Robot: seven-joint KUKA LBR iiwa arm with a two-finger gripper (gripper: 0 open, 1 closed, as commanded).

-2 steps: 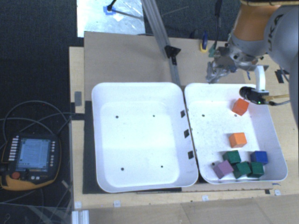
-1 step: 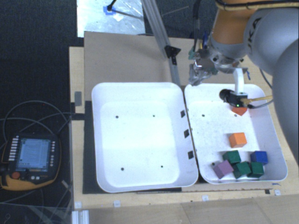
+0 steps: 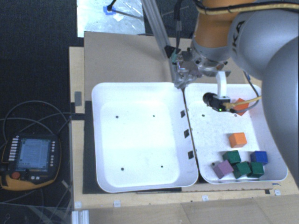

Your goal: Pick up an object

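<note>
My gripper (image 3: 201, 84) hangs over the far end of the right bin (image 3: 275, 164), close to the divider between the bins. Its two fingers stand apart, open, with nothing between them. A red-orange block (image 3: 241, 106) lies just right of it, partly behind a yellow cable. An orange block (image 3: 237, 139) sits alone mid-bin. At the near end a cluster holds a purple block (image 3: 223, 169), a blue block (image 3: 259, 157) and three green blocks (image 3: 242, 169).
The left bin (image 3: 140, 90) lies beside the right one, sharing a raised rim with black clips (image 3: 187, 133). A teach pendant (image 3: 30, 160) with cables rests on the floor at the far left. The grey arm covers the upper right.
</note>
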